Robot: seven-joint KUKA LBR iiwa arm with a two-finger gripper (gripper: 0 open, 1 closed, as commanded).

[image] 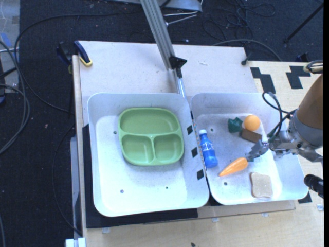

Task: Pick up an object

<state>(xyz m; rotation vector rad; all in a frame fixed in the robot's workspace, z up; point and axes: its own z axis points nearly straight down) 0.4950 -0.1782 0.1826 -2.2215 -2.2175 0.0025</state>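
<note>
Nearest the camera in the right-hand shallow white bin (pixel 288 192): a flat tan bread-slice piece (pixel 261 184), lying free near the front wall. Just behind it, a tapered orange toy carrot (pixel 234 166), lying at a slant with its thick end toward the two-finger gripper (pixel 255 152). Gripper low in the bin, tips at or just beside the carrot's thick end; touching or merely close, hard to judge. Fingers too small and dark here to read: open or closed, cannot tell, and nothing seen held between them. Left of the carrot, a small blue bottle with a white cap (pixel 207 148). Further back, a brown block (pixel 251 135), an orange ball (pixel 252 122) and a dark green lump (pixel 235 124), clustered together.

Probably the approach-and-grasp step, carrot the likely target, not yet lifted. Next: straddle the carrot, close firmly, then lift straight up.

Left bin holding a light green compartment tray (pixel 151 136).
</note>
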